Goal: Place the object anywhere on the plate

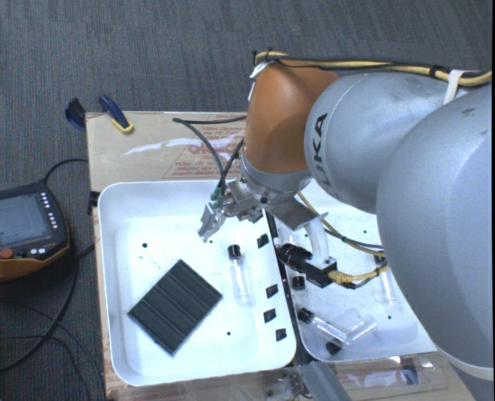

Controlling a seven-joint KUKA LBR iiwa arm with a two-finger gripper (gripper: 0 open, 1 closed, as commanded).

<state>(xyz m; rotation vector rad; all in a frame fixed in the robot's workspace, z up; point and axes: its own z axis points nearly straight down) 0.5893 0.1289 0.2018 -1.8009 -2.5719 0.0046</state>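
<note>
The two-finger metal gripper [207, 226] hangs over the back part of the left shallow white bin [114, 224]. I cannot tell how it is set — the picture is too small there. The dark ribbed square plate [176, 305] lies flat on the floor of this bin, toward the front left. The clear plastic tube with a black cap [239, 272] lies just beside the plate's right corner — not on it. More clear tubes [339, 331] lie in the right white bin [398, 341].
</note>
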